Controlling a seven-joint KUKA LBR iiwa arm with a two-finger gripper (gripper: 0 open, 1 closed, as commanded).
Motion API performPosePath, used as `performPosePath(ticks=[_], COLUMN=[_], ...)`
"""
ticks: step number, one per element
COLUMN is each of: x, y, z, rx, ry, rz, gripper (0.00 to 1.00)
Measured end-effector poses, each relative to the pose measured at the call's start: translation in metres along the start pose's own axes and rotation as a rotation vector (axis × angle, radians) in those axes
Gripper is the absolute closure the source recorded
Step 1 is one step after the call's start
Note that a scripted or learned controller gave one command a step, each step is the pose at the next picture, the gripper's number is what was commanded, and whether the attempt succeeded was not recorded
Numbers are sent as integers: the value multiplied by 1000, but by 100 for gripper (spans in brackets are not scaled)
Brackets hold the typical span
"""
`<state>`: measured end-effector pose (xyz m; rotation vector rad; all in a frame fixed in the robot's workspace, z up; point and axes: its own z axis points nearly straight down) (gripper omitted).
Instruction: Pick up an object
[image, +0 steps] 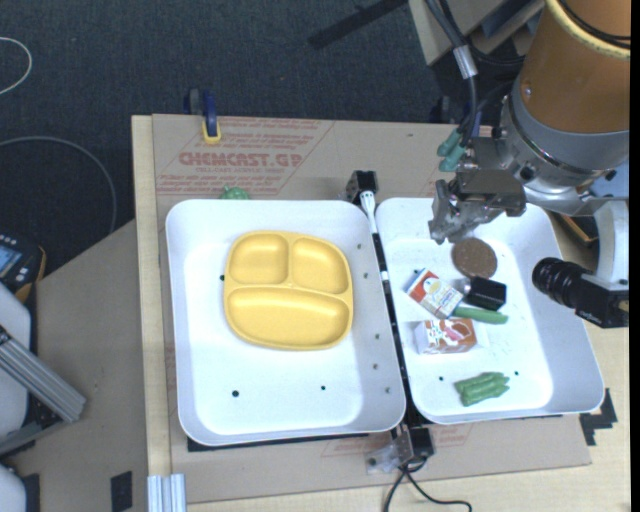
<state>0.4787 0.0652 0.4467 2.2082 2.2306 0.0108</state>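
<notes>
Nearest the camera, at about five o'clock in my right bin (570, 395), a green bean-like piece (481, 388) lies alone close to the near rim, with bare white floor on every side of it. Farther in, at the bin's centre, things crowd together: a red-and-white packet (446, 336), a second red-and-white carton (434, 293) just beyond it at eleven o'clock, a long green pod (480, 314) touching a small black block (486, 293). Beyond those, at twelve o'clock of the cluster, sits a brown disc (474, 258), the piece closest to me. My pincer (452, 228) hangs just over the disc's far-left edge, near the bin's far rim; I cannot tell how wide it stands, and I see nothing gripped in it. The right side of the bin, toward three o'clock, is open floor. In the left bin (200, 380) a yellow divided plate (288, 290) sits toward the far half, leaving a broad clear strip along the near rim. The ridge where the two bins meet runs close to the cartons.
</notes>
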Motion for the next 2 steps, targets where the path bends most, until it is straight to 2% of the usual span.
performPosePath(ticks=[1, 2], x=[-42, -4], y=[-2, 0], z=[105, 72], rx=[19, 3], ry=[-5, -2], rz=[15, 7], gripper=[100, 100])
